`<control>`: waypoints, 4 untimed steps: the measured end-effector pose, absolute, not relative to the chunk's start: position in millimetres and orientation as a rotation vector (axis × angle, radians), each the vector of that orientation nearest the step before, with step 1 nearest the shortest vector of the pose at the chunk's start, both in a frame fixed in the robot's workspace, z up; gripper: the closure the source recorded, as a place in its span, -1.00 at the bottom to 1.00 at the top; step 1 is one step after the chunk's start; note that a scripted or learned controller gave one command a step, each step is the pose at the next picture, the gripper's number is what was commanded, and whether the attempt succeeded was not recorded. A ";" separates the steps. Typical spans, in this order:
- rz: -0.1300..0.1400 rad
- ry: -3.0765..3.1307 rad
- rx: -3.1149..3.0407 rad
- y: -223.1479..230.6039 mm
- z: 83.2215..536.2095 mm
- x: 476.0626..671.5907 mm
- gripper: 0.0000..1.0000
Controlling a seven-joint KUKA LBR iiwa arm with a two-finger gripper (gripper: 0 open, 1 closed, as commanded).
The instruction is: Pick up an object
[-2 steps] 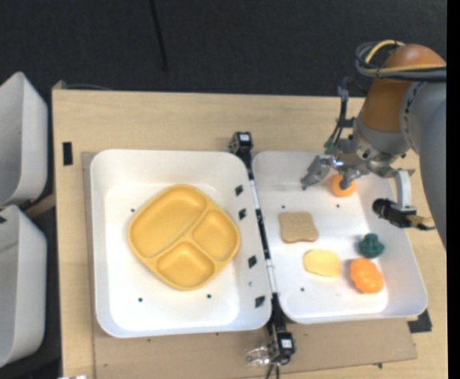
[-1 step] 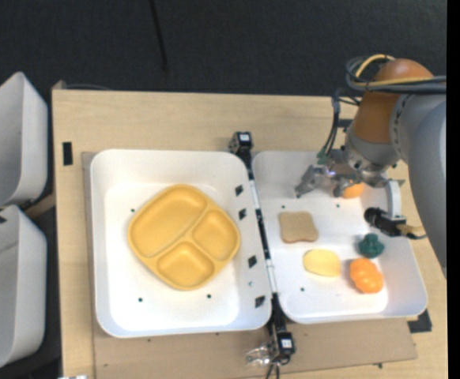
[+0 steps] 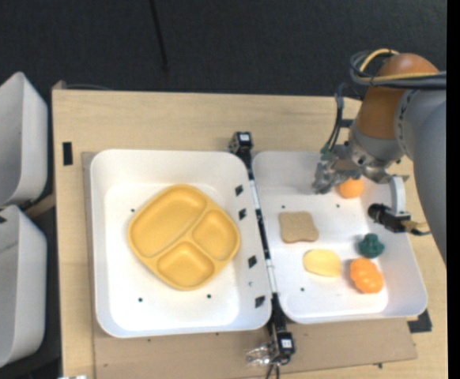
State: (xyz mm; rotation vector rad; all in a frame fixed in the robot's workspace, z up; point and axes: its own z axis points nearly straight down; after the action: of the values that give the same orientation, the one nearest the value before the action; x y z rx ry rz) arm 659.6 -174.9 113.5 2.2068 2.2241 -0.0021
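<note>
Two white bins sit side by side on the bench. The left bin [image 3: 111, 290] holds a yellow divided plate [image 3: 184, 235], lying flat near its middle. The right bin [image 3: 293, 172] holds the small things: a tan bread slice [image 3: 298, 227] near the centre, a pale yellow piece [image 3: 322, 263] just below it, an orange pepper [image 3: 365, 275] at the lower right, and a dark green piece [image 3: 370, 246] just above the pepper. An orange ball [image 3: 351, 187] lies at the bin's far side. The gripper [image 3: 330, 175] is down low just left of that ball, close against it; how wide it stands I cannot tell from here.
</note>
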 end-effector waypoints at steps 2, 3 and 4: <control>0.007 2.221 2.213 -170.9 214.0 662.4 1.00; 0.008 2.221 2.210 -173.8 279.8 666.0 1.00; 0.000 2.224 2.216 -131.6 279.5 656.3 1.00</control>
State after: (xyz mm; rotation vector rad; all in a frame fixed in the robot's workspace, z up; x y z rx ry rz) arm 656.3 -131.6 279.5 2.2163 2.2242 -0.0003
